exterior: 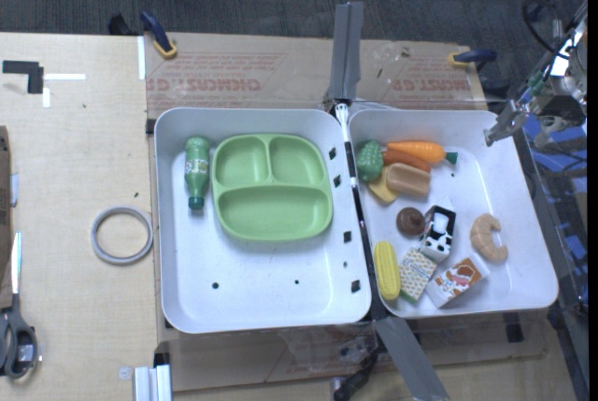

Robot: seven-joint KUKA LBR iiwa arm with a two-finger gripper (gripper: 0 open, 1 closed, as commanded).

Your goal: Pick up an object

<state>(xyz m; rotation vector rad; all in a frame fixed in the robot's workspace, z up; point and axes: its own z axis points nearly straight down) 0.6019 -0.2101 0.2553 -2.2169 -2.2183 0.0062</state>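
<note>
The bench (pixel 75 137) carries two white bins side by side. The left bin (pixel 252 296) holds a green divided plate (pixel 273 187), and a green bottle (pixel 196 171) lies just beside the plate's left edge. The right bin (pixel 523 231) holds the small toys — a carrot (pixel 415 151) at the top, with a green vegetable (pixel 370 160) touching its left end. Just below them sit a tan bread piece (pixel 409 179) and a yellow wedge (pixel 381 193). Lower down come a brown ball (pixel 409 221), a cow-patterned carton (pixel 437 234), a croissant (pixel 490 237) well to the right, a corn cob (pixel 387 270) near the left wall, a green packet (pixel 417 275) and a red-and-white carton (pixel 457 281).

The gripper (pixel 509 121) hangs over the right bin's upper right corner, apart from every toy; nothing is between its fingers, though how wide they stand I cannot tell.

On the bench left of the bins lie a tape ring (pixel 121 234) and scissors (pixel 17 338).
</note>
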